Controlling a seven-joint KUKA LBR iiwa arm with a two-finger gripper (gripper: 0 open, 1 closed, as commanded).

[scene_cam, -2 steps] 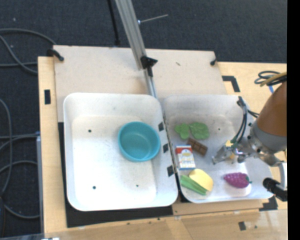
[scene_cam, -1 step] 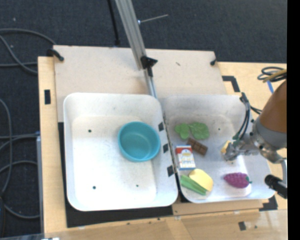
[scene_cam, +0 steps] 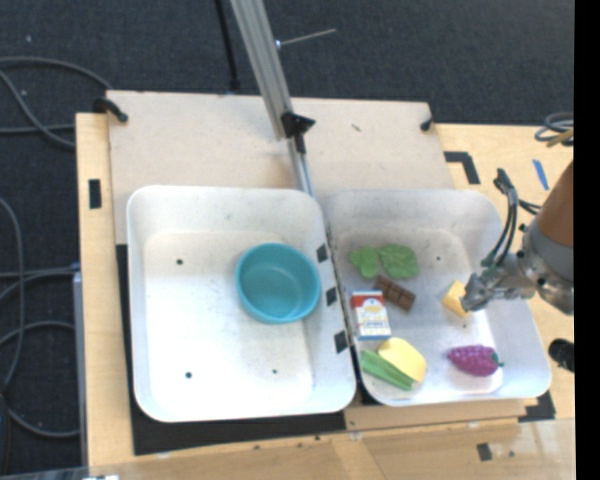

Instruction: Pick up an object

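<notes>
- A dark carpeted floor (scene_cam: 400,28) surrounds the setup.
- Black cables (scene_cam: 20,78) snake across it at nine and ten o'clock.
- A pale wooden bench (scene_cam: 210,138) fills the centre.
- A slanted aluminium post (scene_cam: 265,58) rises toward twelve o'clock.

Two bins sit side by side on the bench (scene_cam: 400,448). In the left bin (scene_cam: 180,368) a bowl (scene_cam: 278,282) sits toward its right side. The right bin (scene_cam: 430,213) holds the rest: toy lettuce (scene_cam: 385,261) at the back, a chocolate bar (scene_cam: 394,294) just in front of it, a small carton (scene_cam: 371,315) to the left of that, and corn (scene_cam: 397,362) nearest the front. Grapes (scene_cam: 473,359) lie to the corn's right. A cheese wedge (scene_cam: 454,299) sits behind the grapes, with the gripper (scene_cam: 477,295) right against it.
</notes>
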